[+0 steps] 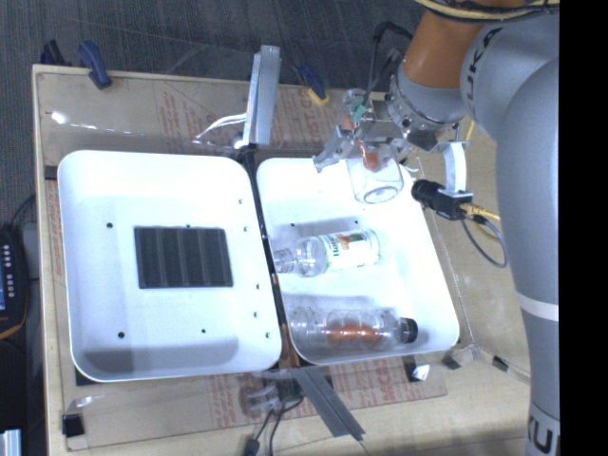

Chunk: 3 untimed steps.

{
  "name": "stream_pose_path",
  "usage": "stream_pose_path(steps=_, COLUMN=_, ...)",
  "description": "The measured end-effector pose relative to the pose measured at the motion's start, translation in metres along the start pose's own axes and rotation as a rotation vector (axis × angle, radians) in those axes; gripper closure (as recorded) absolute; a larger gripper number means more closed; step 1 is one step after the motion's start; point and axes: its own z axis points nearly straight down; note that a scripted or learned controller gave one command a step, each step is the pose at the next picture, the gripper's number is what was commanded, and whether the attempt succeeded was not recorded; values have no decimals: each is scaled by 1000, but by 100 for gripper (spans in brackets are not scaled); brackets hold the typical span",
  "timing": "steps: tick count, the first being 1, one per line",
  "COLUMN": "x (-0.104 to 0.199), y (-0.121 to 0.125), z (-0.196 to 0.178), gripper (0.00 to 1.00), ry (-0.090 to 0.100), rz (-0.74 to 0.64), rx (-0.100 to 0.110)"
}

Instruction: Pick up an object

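Leftmost, the left bin [85, 255] holds a dark ribbed rectangular block [183, 256] at its centre. Next, the right bin [439, 283] carries two clear plastic bottles lying on their sides: one with an orange-and-white label [326, 252] mid-bin, one with a dark cap [353, 329] along the lower edge. Toward the upper right of the frame, the gripper [369, 152] hangs over the bin's upper edge, its fingers pinching a clear cup [372, 179], which tilts, rim down, lifted off the floor.
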Motion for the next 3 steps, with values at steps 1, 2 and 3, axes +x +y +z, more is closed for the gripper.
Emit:
stream_pose_path(steps=1, x=-37, y=-86, z=89, gripper=0, ry=1, rz=-168, rx=-2)
stream_pose_path(steps=2, x=-67, y=-39, z=109, gripper=0, ry=0, rz=-157, rx=-3)
stream_pose_path(steps=3, x=-68, y=15, z=90, gripper=0, ry=0, rz=-185, rx=-6)
